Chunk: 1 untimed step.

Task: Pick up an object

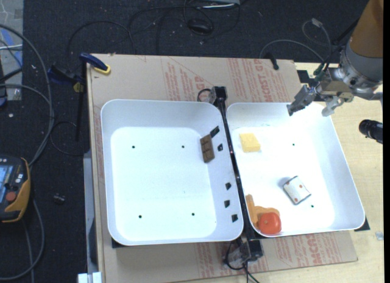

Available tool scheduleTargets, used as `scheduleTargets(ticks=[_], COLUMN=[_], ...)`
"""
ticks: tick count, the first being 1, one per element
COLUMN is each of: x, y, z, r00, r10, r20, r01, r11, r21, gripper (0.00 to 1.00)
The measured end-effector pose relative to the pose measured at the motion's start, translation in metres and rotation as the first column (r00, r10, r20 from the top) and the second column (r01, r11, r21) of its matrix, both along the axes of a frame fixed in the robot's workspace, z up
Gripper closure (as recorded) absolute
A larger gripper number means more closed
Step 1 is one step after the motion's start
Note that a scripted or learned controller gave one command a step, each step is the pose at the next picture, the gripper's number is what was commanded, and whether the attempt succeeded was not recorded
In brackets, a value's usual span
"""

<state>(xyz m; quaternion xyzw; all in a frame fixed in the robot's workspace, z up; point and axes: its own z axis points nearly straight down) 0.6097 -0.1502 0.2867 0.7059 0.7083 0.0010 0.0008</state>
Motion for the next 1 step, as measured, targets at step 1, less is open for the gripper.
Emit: scheduleTargets(ticks=[1], x=[0.0389], y=[0.0012], z=[-0.0129], r00=[1.0], r10=[-0.002], r20=[-0.003], r01=[0.002], r11=[1.0], r21=[0.0], gripper=[0.0])
